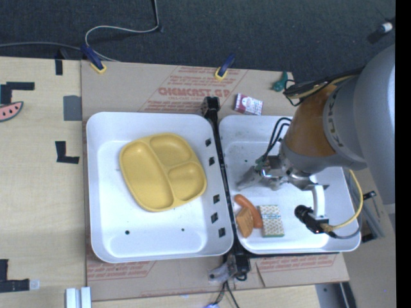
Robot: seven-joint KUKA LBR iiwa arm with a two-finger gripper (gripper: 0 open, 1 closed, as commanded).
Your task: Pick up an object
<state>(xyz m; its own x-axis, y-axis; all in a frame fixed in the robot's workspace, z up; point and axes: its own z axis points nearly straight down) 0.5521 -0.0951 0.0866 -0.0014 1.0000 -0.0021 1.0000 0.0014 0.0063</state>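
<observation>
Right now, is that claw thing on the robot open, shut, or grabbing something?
Gripper: cannot be told; it sits low in the right bin, above the orange object and the small packet.

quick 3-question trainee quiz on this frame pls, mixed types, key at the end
1. True or false: the yellow divided plate lies in the left bin.
2. Which bin is the gripper over? A) left B) right C) neither
3. Fill in: the small patterned packet lies beside the ____ food item in the right bin.

Key: 1 true. 2 B. 3 orange.
</observation>
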